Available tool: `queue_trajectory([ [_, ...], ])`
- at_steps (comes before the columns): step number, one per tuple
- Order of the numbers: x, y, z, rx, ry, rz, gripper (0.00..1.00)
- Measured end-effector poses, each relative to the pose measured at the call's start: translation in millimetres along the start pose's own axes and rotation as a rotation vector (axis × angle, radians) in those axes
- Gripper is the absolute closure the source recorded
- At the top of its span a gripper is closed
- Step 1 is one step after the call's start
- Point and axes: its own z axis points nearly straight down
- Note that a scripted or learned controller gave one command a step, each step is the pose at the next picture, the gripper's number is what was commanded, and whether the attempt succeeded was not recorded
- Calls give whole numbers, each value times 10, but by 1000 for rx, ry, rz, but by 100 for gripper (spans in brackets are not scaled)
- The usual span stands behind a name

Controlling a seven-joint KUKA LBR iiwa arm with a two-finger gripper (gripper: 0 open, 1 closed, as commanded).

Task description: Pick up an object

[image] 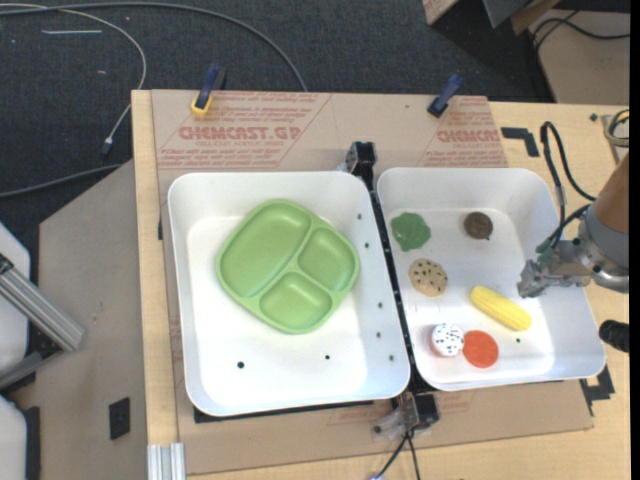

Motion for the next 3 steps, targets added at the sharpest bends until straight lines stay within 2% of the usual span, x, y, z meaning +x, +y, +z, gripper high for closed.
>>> queue_trajectory([
  [1, 5, -79, -582, -4, -4, 0, 100],
  [2, 1, -67, -914, -6, -4, -1, 100],
  [3, 464, -44, -990, 0, 0, -4, 100],
])
